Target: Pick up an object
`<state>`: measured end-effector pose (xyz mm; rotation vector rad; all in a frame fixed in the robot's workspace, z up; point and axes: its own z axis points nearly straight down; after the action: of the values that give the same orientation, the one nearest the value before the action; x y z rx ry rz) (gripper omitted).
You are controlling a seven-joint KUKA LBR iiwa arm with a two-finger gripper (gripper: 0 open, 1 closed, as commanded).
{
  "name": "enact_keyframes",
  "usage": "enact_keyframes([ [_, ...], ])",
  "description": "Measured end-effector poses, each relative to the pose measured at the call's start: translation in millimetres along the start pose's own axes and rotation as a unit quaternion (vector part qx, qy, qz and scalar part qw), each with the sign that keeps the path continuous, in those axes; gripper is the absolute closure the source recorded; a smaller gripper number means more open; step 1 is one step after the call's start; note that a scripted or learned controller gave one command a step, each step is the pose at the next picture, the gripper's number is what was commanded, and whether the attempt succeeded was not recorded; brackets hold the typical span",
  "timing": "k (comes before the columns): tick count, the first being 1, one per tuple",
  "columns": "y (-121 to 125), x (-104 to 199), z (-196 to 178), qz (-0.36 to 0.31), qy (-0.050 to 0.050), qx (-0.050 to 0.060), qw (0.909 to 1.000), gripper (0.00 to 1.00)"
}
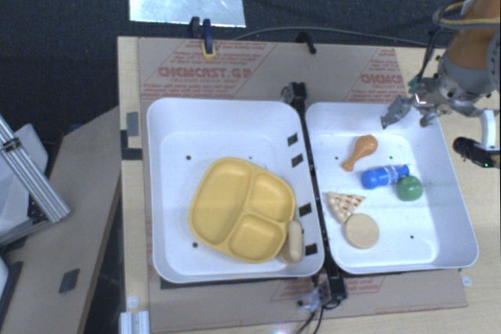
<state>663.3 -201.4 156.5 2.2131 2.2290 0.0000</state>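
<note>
In the left bin (pixel 168 137) a yellow divided plate (pixel 241 209) lies toward 5 o'clock, with a pale bread roll (pixel 294 241) touching its edge at 4 o'clock. The plate looks like stiff, light, smooth plastic; flat and broad, so only its rim offers a hold. The roll looks small and light, an easier pinch across its narrow width.

In the right bin (pixel 454 242) the toys cluster near the centre: a pizza slice (pixel 344 204) at 8 o'clock, a tan round biscuit (pixel 362 231) just below it at 6, a chicken drumstick (pixel 359 150) at 11, a blue bottle (pixel 384 175) lying on its side at 2, and a green ball (pixel 409 188) touching the bottle's right end. All look like hard, light, rather slippery plastic. The drumstick's thin shank and the bottle's body seem the best places to grip; the ball would likely roll away.

The hand (pixel 412 111) hangs over the bin's 1 o'clock corner, well apart from the toys, fingers spread and holding nothing.
</note>
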Motion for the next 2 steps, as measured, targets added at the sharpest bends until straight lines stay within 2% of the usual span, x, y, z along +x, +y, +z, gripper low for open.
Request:
enact_keyframes([
  [2, 2.0, 2.9, 72.6, 0.000, 0.000, 0.000, 1.0000, 0.00],
])
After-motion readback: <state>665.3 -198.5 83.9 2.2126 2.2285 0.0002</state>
